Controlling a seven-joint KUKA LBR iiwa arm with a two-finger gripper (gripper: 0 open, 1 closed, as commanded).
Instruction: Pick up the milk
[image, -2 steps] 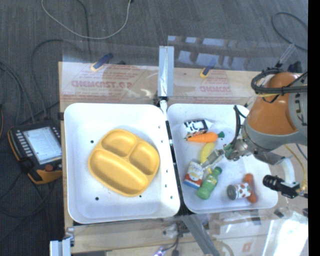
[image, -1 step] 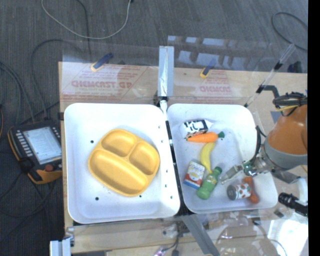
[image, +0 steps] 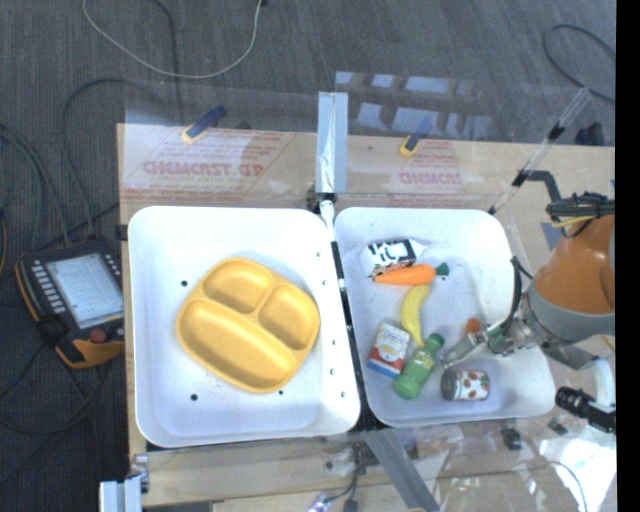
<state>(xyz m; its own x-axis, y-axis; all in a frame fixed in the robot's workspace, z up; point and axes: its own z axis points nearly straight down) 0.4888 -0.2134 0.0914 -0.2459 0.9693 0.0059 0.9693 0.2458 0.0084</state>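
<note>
The milk is the small black-and-white milk carton (image: 392, 255) lying on its side at the far end of the right-hand shallow white bin (image: 500, 245), close to the wall it shares with the other bin. Just on its near side, touching or almost touching, is an orange plastic carrot with a green tip (image: 408, 273), lying roughly left to right.

Nearer than that there's a yellow plastic banana (image: 415, 310) pointing near-far, then a small red and white juice-style box (image: 389, 349) to its near left, and a green plastic bottle (image: 418, 366) tilted right beside the box. A small tin can with a red patterned label (image: 466, 384) lies on its side at the near right of the bin.

The 2-finger gripper (image: 470, 343) comes in from the right at the end of the grey and orange arm (image: 572, 285) and sits low over the right part of that bin, between the green bottle and the can, well apart from the milk. A small orange bit (image: 474, 325) sits just by the fingers – can't tell what it is. Fingers are too small and blurry here to say whether they're apart or together – nothing visibly between them.

The left white bin (image: 160, 240) holds 1 thing, a yellow plastic divided plate with 3 compartments (image: 248, 323), sitting about in the middle
</note>
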